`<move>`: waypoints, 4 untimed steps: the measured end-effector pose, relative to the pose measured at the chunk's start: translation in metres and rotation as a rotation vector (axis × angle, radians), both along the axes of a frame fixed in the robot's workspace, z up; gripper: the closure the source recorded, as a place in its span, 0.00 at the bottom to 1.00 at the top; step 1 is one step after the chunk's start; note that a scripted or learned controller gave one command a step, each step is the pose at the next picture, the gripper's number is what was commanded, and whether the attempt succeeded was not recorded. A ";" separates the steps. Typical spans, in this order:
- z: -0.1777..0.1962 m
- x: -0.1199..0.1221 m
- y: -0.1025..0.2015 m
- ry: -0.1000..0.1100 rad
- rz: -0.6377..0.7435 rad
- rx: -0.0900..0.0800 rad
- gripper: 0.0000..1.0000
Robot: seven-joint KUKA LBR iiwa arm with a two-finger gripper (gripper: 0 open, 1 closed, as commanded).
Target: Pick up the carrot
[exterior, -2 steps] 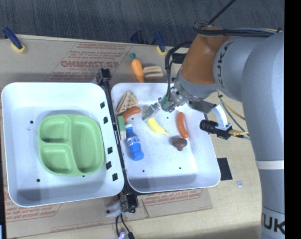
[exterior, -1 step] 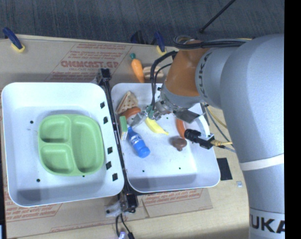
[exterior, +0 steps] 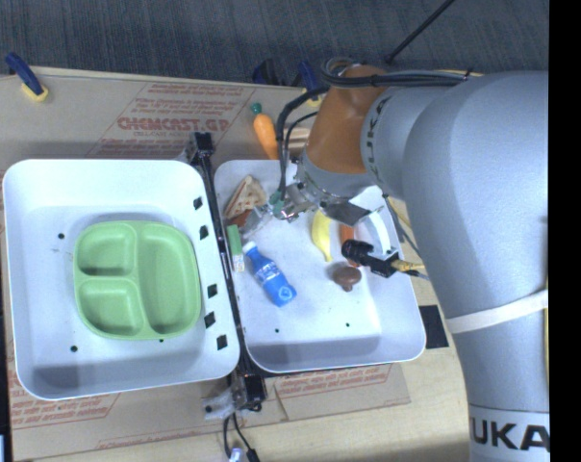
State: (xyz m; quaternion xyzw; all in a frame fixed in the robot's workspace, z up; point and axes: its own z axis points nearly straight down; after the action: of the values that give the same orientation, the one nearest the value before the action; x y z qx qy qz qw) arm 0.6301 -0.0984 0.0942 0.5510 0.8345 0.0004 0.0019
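One carrot lies outside the right bin, up-left of the gripper, long axis running away from it; jaw state, can't tell.

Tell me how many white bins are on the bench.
2. The left bin holds a green divided plate; the right bin holds small items, with the arm reaching over it.

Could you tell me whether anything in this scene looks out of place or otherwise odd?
Yes: the carrot lies on the cardboard behind the right bin, outside both bins, while the gripper is down inside that bin near the sandwich piece and banana.
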 end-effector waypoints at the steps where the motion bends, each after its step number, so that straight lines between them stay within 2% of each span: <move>1: -0.002 0.027 0.000 0.004 0.097 0.000 0.00; 2: 0.028 0.027 -0.043 0.005 -0.084 0.001 0.00; 3: 0.039 0.027 -0.043 0.005 -0.078 0.000 1.00; 4: 0.166 -0.035 0.007 0.003 -0.101 0.001 1.00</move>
State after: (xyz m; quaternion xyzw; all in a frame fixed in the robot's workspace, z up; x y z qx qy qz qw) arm 0.5951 -0.0910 0.2599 0.5926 0.8055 0.0000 0.0004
